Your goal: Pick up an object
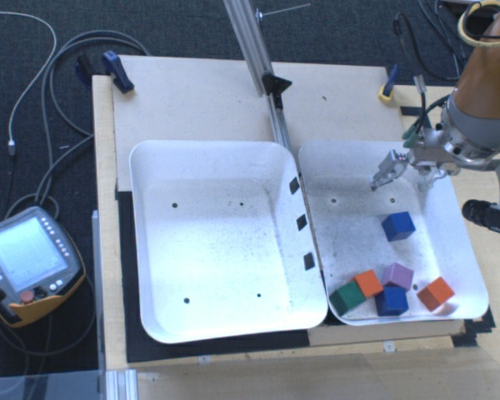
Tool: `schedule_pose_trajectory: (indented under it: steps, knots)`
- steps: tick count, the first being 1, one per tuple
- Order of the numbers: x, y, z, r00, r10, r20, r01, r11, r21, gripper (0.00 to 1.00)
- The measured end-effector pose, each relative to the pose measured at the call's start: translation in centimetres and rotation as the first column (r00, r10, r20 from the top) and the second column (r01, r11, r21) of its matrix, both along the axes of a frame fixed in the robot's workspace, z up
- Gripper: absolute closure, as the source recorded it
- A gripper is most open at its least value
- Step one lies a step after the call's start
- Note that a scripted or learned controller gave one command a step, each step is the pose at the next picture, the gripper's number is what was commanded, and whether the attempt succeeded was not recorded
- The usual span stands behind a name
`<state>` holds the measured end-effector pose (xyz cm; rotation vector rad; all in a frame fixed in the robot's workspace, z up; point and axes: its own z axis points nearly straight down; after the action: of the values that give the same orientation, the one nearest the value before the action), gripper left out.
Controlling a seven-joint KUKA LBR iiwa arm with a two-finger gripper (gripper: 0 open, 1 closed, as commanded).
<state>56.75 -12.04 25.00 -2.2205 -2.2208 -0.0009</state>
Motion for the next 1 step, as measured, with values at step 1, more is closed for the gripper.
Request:
schedule_pose_trajectory:
  steps: [1]
  knots:
    - [-2.5,-3.49,4.14,1.0,-0.003,0.007,0.003,1.0,-0.005,0.0]
